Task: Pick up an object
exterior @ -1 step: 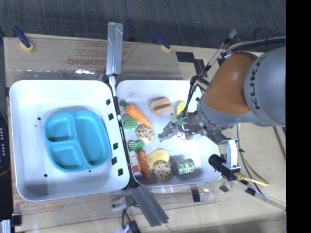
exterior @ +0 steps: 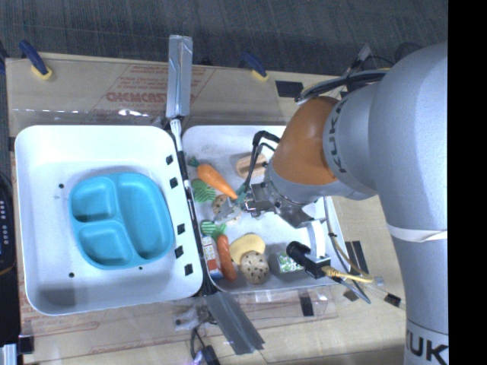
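Note:
My gripper reaches down into the right bin, near its middle, under the orange-banded wrist. Just left of it lie an orange carrot and a small brown piece. A green ridged piece rests against the bin's left wall. Toward the near side sit a yellow rounded piece, a speckled beige ball, a red sausage and a small bottle. A tan piece lies behind the gripper, partly hidden by the arm.
The left bin holds a blue divided plate. A green-and-white item lies at the right bin's near right. Another green piece sits near the left wall. The arm covers the right side of the right bin.

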Controlling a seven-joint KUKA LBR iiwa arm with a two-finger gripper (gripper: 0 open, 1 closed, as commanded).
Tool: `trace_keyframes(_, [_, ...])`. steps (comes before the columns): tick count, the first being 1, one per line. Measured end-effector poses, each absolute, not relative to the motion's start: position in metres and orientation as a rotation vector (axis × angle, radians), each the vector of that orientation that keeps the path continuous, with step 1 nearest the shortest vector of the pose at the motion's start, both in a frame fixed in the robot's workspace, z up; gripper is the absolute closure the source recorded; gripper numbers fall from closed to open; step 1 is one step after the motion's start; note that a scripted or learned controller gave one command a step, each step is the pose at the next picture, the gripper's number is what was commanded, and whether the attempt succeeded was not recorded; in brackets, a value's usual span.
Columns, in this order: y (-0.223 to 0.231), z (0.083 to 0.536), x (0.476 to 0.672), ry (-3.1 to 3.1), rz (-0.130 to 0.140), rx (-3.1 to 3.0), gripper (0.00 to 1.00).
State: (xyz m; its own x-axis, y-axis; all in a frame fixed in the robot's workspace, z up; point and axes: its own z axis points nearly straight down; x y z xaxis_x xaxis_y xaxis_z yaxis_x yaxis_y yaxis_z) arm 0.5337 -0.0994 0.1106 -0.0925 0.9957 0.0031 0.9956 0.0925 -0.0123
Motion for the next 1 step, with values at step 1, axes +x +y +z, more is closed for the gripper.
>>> trace_keyframes(1, [-0.1228, 0.0942, 0.5870, -2.236, -0.003, -2.208, 0.00])
